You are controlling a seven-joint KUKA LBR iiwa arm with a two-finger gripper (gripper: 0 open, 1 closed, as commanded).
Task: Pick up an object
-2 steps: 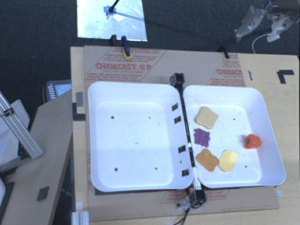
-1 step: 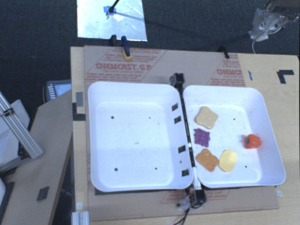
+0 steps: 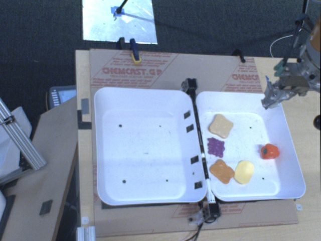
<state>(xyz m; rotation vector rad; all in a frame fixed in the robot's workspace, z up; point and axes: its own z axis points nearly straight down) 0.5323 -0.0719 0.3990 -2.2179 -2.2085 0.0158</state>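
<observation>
The right bin holds several small toy foods. A beige bread-like piece lies near its middle, with a purple grape cluster just below it. An orange piece and a yellow piece lie side by side near the front. A red-orange fruit sits toward the right wall. My gripper hangs above the bin's far right corner, open, with nothing between its fingers. It is well apart from all the pieces.
The left bin sits beside the right one, with black clips along the shared divider. Both rest on a cardboard sheet. A reflective square plate lies beyond the bench. Cables hang at the upper right.
</observation>
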